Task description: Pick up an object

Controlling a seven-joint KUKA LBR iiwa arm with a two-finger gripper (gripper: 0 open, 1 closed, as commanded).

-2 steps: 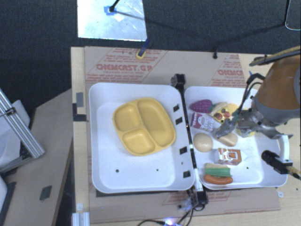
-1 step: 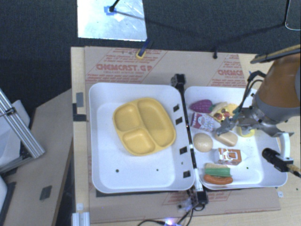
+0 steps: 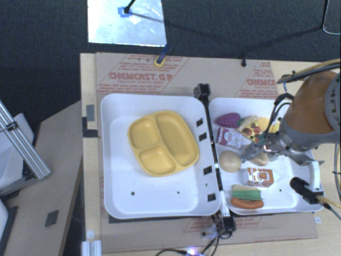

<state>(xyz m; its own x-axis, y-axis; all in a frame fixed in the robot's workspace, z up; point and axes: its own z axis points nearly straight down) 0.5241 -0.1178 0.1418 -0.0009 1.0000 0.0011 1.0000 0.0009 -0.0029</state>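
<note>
My gripper hangs low over the middle of the right bin, among toy food; I cannot tell its state. The beige ball sits beside it near the bin's left wall, likely my target.

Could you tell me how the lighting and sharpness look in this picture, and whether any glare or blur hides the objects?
In the camera view, light is even and soft; the metal sheet at top shows bright glare; the left bin is near washed-out white; small items by the hand are soft and low in detail; the yellow tray reads clearly.
</note>
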